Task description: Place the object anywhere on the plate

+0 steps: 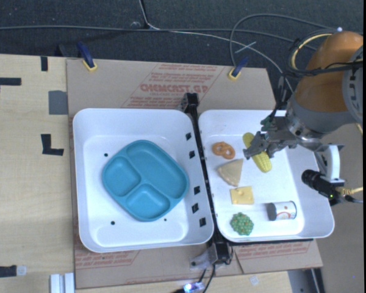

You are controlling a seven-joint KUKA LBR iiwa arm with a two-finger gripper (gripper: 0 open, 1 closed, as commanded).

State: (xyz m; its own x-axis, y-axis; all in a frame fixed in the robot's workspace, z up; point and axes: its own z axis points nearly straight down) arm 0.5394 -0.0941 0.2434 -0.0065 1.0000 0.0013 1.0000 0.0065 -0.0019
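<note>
The gripper (260, 148) hung low over the right bin (305, 224), right at the corn cob (260, 157); whether it was parted or closed could not be told, its dark tips merging with the cob's upper end, so no hold on the cob could be claimed. The arm (329, 84), grey with its orange band, came in from the cob's far right.

The step in hand looked like the pick. To do it well, the grip should probably fall across the cob's short axis near its middle, since a rounded cob would likely roll or pivot if taken by one end. A straight lift clear of the bin wall would be wise before any travel left over the black divider (198, 163) toward the blue plate (145, 180), which lay in the left bin (85, 163), well left of the cob. Any of the plate's three compartments would serve.

Both bins sat on a cardboard sheet (171, 84) clamped to the bench. Around the cob there was little room: a pretzel (223, 149) just left of it, a pale wedge (230, 173) below-left, a yellow cheese square (242, 195) below, then a small can (282, 210) and a broccoli floret (242, 223) farther below, so a wide approach risked nudging the pretzel
</note>
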